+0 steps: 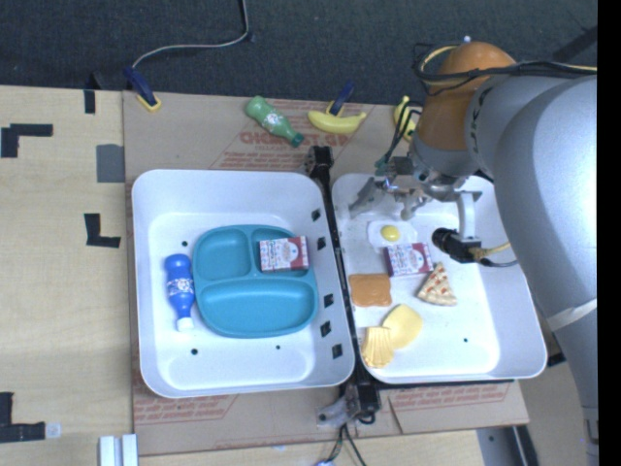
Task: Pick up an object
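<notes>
Camera view: the metal two-fingered hand (393, 202) is seen spread open, holding nothing, above the fried-egg toy (390, 232) in the right white bin (505, 348).

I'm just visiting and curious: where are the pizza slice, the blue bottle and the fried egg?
pizza slice (438, 286), camera view, middle of the wedge.
blue bottle (179, 287), camera view, on its label.
fried egg (390, 232), camera view, on the yolk.

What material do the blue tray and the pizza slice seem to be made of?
The blue tray looks like moulded plastic, smooth with a slight sheen and rounded compartments. The pizza slice is probably a plastic toy, with flat, even colours, though the view is too small to be certain.
</notes>
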You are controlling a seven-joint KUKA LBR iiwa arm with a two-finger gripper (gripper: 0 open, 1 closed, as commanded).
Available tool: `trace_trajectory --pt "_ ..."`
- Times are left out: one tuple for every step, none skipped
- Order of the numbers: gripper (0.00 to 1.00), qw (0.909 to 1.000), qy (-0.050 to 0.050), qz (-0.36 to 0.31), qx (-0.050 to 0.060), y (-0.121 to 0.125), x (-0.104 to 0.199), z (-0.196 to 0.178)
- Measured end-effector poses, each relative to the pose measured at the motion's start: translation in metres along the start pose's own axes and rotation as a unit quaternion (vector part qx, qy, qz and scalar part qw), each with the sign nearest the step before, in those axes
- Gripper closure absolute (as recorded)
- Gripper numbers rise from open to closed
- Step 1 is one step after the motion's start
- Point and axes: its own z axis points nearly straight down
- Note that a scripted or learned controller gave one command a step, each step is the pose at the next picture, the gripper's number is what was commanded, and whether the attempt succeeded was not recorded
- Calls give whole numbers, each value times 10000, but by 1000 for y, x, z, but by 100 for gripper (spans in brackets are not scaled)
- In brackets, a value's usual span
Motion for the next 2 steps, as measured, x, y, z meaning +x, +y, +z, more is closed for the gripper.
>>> trace_trajectory --pt "0 10000 -8 6 -13 -15 -41 22" --pt "100 10000 -14 2 -33 -14 -41 11"
